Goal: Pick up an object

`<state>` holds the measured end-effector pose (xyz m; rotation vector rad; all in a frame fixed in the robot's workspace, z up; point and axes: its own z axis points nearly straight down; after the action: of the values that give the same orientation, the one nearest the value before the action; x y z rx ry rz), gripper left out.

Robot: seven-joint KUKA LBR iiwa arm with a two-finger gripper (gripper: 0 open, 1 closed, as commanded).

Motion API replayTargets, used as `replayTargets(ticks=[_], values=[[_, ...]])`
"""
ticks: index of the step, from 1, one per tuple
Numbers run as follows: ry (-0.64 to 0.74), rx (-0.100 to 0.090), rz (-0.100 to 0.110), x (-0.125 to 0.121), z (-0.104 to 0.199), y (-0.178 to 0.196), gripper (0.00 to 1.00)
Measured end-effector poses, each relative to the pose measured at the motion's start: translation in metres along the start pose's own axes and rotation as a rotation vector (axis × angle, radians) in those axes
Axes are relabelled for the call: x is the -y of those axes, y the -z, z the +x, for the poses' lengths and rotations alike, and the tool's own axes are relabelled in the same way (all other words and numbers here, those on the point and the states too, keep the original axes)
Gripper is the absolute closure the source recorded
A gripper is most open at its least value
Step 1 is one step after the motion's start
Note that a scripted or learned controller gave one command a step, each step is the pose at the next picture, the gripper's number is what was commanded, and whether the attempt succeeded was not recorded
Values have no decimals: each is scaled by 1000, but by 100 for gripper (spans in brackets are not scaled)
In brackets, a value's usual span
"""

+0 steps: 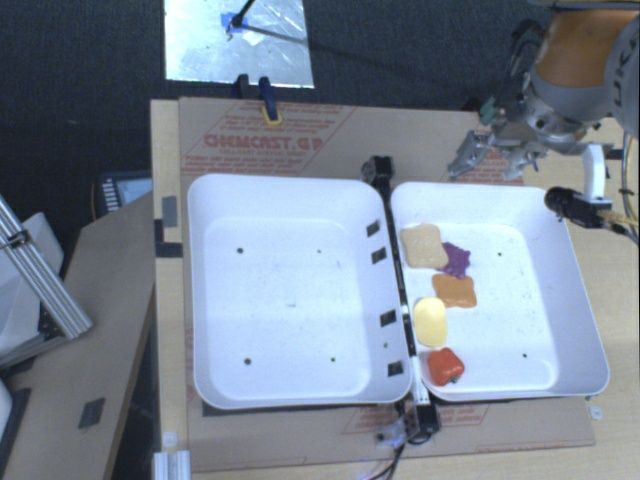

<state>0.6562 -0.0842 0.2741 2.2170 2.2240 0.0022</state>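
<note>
Several small items lie along the left side of the right bin [560, 298]: a tan slice [422, 245], a purple piece [456, 258], an orange piece [455, 290], a pale yellow lump [430, 321] and a red pepper-like piece [445, 366]. My gripper [487, 160] hangs above the back rim of the right bin, well up and behind these items, with its two fingers spread apart and nothing between them.
The left bin [290, 288] stands beside the right one, joined by a row of black clips [385, 268]. Both rest on a cardboard sheet [270, 133]. A shiny foil square [238, 28] lies at the back left.
</note>
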Motion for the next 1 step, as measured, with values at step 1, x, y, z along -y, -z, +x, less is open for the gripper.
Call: replayTargets(ticks=[1], values=[[3,0,-4,-1,0,11,100]])
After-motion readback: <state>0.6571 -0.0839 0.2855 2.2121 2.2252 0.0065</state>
